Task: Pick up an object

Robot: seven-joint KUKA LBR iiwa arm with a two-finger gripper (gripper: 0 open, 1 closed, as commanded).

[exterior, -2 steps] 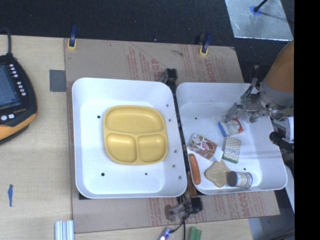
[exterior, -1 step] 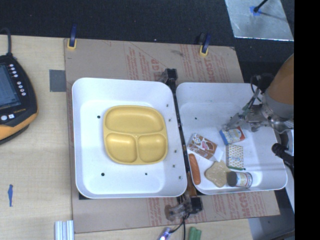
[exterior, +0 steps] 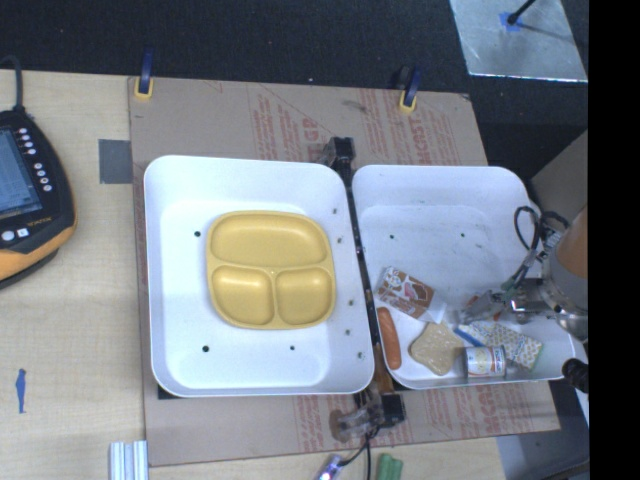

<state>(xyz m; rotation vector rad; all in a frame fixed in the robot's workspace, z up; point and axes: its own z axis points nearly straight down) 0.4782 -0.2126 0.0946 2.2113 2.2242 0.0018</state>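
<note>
toast slice (exterior: 436, 348) in right bin (exterior: 440, 183), gripper (exterior: 490, 303) just above it, finger state unclear

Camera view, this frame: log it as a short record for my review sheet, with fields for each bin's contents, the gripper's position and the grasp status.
left bin: one yellow divided plate, three compartments, lying flat near the middle
right bin: hot dog, toast slice, brown packet, small can, patterned pouch, all in the near half
gripper: low over the right bin's right side, above the pouch
grasp status: nothing seen between the fingers; finger state unclear
</note>
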